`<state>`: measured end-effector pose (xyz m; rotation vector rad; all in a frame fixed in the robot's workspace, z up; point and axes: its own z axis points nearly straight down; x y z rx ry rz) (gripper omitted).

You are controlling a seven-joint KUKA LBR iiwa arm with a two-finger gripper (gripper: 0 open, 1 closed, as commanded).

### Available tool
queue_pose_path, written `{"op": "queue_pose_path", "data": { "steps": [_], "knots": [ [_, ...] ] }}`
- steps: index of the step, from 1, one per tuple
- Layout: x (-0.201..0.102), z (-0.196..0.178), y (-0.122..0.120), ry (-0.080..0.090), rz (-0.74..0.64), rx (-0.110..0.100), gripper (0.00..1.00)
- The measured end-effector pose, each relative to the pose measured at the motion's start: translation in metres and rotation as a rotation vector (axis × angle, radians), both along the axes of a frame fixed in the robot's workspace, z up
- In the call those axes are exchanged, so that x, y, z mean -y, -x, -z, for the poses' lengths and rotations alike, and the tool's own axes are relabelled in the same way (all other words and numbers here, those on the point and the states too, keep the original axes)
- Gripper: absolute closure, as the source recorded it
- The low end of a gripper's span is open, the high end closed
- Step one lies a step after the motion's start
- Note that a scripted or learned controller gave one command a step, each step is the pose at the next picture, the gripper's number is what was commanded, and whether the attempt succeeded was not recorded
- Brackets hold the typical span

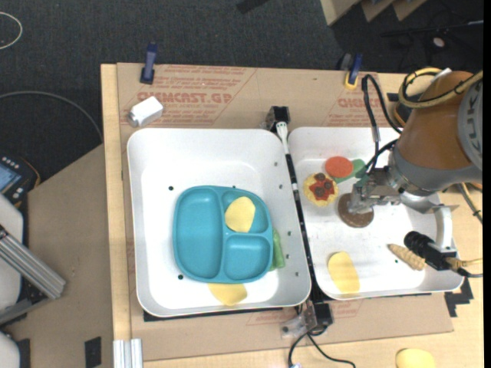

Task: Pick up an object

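- While the arm [433, 140] reaches in from the right, the gripper [359, 202] hangs low over the right bin [383, 291], directly above a brown round piece [354, 218] lying near the bin's middle.
- From this angle the gripper covers the top of that brown piece; whether it is open or closed, or has any hold on the piece, cannot be told.
- Just left of the gripper lies a yellow toy tart [320, 189] with red and dark bits on top, and behind that a red-orange round toy [338, 166] with a green end.
- Toward the front of the right bin rests a yellow oval slice [343, 271], well apart from the brown piece; a tan ridged stick [404, 255] lies at the bin's right side.
- Inside the left bin [153, 205] sits a teal divided plate [198, 232], with a yellow slice [240, 214] in its upper right compartment.
- Another yellow piece [228, 292] pokes out beneath the plate's front edge, and a green sliver [278, 250] shows along its right edge.
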<state>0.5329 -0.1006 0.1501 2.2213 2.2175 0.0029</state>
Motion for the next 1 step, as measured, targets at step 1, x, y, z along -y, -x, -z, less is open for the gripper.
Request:
{"op": "queue_pose_path", "data": {
  "steps": [1],
  "knots": [
    [-0.1016,-0.0364,0.03,-0.004,-0.01,-0.005,1.0]
  ]
}}
